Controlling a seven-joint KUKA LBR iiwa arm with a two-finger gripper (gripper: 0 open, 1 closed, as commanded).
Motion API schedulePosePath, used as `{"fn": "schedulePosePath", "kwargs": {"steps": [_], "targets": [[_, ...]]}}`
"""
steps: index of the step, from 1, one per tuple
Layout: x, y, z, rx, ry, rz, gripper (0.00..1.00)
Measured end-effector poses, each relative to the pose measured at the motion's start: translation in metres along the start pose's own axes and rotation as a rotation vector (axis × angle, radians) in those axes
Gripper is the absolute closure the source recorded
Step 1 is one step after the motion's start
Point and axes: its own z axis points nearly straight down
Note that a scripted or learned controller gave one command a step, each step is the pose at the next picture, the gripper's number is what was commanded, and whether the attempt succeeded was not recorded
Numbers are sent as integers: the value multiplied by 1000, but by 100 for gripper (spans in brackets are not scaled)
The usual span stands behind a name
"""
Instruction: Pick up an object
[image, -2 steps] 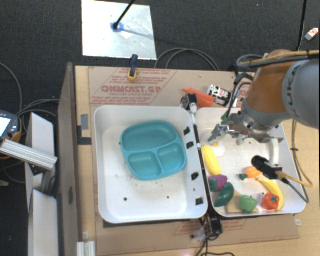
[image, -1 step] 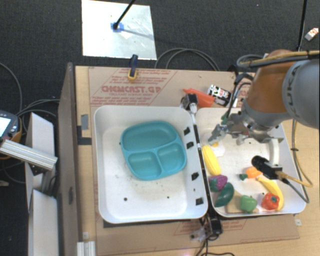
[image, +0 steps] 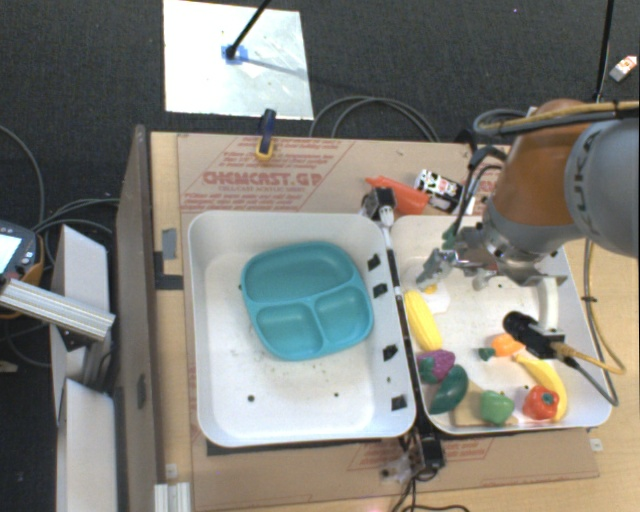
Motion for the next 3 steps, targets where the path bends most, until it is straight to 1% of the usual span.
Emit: {"fn": "schedulePosePath", "kwargs": {"steps": [3], "targets": [[0, 0, 0, 0, 0, 0, 0]]}}
